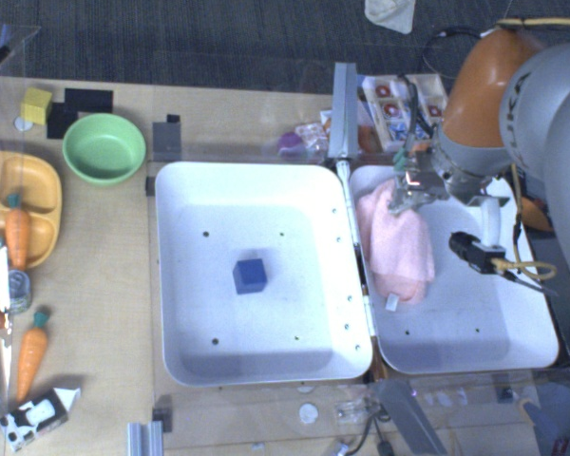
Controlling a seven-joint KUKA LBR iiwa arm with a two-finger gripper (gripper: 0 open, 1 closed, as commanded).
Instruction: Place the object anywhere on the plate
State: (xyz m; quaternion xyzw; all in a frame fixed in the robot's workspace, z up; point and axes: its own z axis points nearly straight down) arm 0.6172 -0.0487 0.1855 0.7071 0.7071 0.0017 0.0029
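Pink cloth draped in right bin against its left wall, top corner bunched under gripper; finger state impossible to tell. Blue cube alone in left bin.

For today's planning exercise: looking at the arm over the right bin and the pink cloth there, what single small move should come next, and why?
Probably lower the gripper slightly onto the pink cloth. It sits at the cloth's upper end in the right bin, and the view does not show the cloth between its fingers.
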